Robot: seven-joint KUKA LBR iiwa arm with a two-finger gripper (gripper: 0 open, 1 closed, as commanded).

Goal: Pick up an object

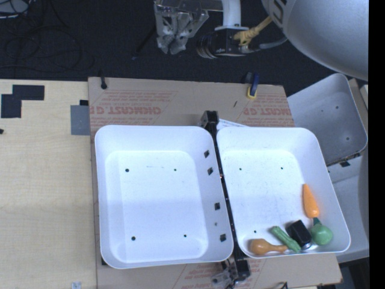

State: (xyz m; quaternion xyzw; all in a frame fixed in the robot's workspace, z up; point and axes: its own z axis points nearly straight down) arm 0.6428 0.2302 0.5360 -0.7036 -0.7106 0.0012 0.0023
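Toys (295, 233) lie in the right bin's (264, 138) near corner.

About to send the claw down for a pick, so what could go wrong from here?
All the toys sit bunched in the right bin's near corner: orange carrot, black block, green stick, green ball, orange gourd. The claw might grab two, or strike the bin wall beside them.
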